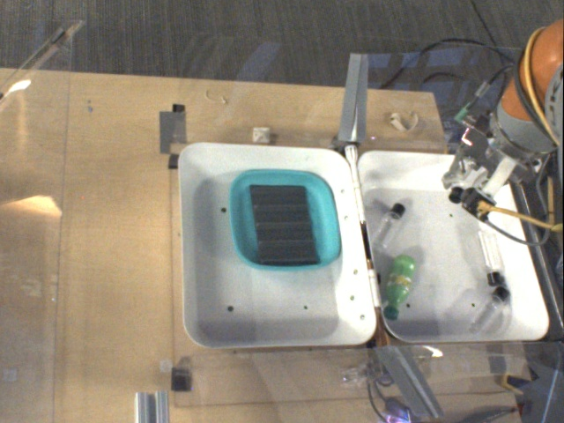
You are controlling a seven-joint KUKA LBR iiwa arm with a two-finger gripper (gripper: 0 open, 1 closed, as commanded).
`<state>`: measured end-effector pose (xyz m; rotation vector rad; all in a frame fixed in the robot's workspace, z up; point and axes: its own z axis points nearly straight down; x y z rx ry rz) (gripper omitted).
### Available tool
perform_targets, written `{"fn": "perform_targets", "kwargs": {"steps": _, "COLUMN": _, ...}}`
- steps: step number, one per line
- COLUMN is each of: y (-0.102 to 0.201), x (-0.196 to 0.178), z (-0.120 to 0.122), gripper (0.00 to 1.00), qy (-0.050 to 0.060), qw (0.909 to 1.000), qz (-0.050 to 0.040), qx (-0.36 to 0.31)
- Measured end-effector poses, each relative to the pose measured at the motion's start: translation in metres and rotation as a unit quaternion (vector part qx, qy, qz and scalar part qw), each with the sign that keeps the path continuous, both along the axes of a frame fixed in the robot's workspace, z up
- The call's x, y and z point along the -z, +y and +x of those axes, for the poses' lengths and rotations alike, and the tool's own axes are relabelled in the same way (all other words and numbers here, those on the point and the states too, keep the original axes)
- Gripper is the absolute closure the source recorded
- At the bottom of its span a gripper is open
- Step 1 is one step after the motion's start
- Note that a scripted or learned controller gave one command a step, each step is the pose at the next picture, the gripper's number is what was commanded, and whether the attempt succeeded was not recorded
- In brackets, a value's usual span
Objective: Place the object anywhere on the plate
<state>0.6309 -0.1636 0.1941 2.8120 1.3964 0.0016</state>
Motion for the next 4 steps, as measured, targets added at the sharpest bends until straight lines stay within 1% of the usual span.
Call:
{"fn": "perform_targets", "kwargs": {"steps": 1, "y": 0.128, "x": -0.050, "z": -0.073, "gripper": 1.00, "qy": -0.001, "qw": 0.9968, "qz": 0.0010, "qx": -0.080}}
{"fn": "perform_targets", "kwargs": {"steps": 2, "y": 0.158, "x": -0.002, "z": -0.025, "gripper": 1.00, "qy": 0.000, "qw": 0.9910, "qz": 0.0006, "qx": -0.134}}
{"fn": "perform_targets", "kwargs": {"steps": 4, "y": 0.159, "x": -0.024, "z": -0.022, "gripper": 1.00, "qy": -0.004, "qw": 0.9908, "qz": 0.0014, "qx": -0.135}}
